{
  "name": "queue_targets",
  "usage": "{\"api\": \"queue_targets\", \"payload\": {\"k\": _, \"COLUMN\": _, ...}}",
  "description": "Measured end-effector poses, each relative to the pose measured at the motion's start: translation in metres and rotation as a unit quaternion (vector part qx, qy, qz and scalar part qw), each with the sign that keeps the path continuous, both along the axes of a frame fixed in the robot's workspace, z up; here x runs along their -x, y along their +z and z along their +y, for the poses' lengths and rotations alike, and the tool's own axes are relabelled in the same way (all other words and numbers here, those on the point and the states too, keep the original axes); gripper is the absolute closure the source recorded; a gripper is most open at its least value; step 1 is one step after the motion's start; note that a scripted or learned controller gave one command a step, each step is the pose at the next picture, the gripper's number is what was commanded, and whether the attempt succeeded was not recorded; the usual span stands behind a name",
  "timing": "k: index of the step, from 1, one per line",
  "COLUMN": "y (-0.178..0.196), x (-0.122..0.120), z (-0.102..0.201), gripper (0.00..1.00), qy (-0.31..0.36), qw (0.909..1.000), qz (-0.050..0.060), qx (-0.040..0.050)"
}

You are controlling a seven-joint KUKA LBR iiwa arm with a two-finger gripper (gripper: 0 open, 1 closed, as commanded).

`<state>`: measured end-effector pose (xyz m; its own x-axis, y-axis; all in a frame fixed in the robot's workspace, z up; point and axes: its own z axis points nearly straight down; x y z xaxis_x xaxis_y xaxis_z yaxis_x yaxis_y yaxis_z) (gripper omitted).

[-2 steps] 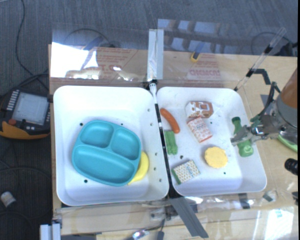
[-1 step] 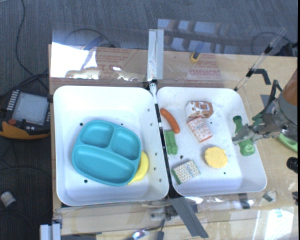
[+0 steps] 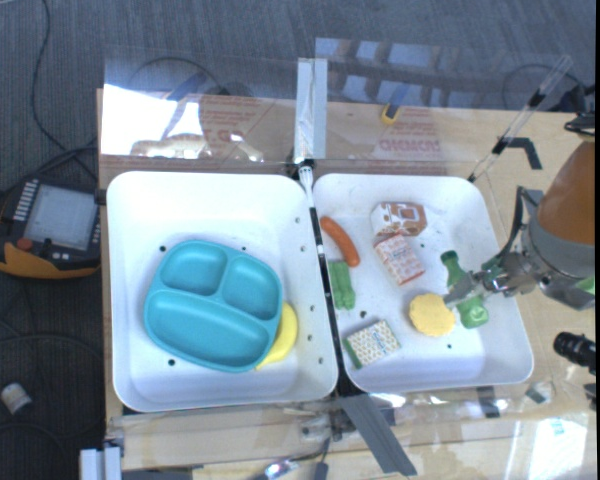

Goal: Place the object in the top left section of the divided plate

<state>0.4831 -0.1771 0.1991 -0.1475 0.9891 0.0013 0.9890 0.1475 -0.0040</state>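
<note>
Grey carpet around bench. Gripper (image 3: 477,286) low in right bin (image 3: 500,353), fingers state unclear, just beside green toy (image 3: 472,314) and yellow round piece (image 3: 432,315). Blue divided plate (image 3: 214,303) far across, sections bare; pick and placing remain.

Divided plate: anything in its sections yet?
No. The blue divided plate in the left bin shows bare sections, with a yellow item tucked under its right edge.
</note>
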Motion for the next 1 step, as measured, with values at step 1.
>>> {"api": "queue_targets", "payload": {"k": 1, "y": 0.1547, "x": -0.0008, "z": -0.0388, "gripper": 1.00, "qy": -0.049, "qw": 0.9988, "qz": -0.001, "qx": 0.0021}}
